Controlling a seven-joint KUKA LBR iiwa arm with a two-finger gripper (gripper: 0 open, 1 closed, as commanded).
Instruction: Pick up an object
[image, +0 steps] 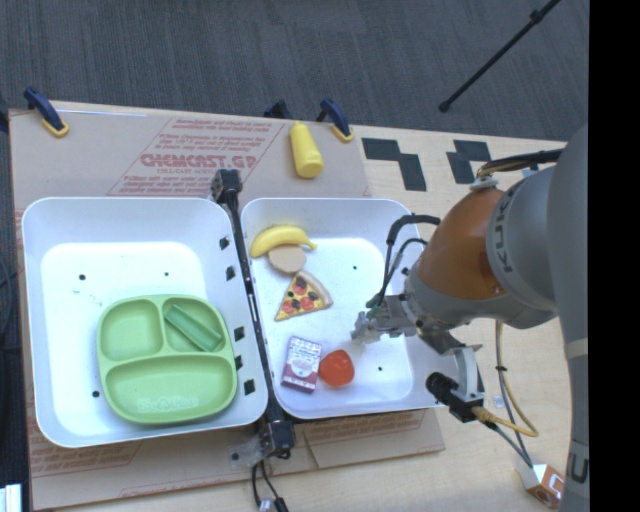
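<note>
Hand (366, 328), grip state unclear, hovers in the right bin (400, 215), just beside the tomato (337, 369).

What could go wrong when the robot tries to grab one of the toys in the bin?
The tomato touches the small box, so reaching for one might push the other. Being round, the tomato may also roll off. The gripper hangs close to the right bin's floor, near the pizza slice, and could bump either.
</note>
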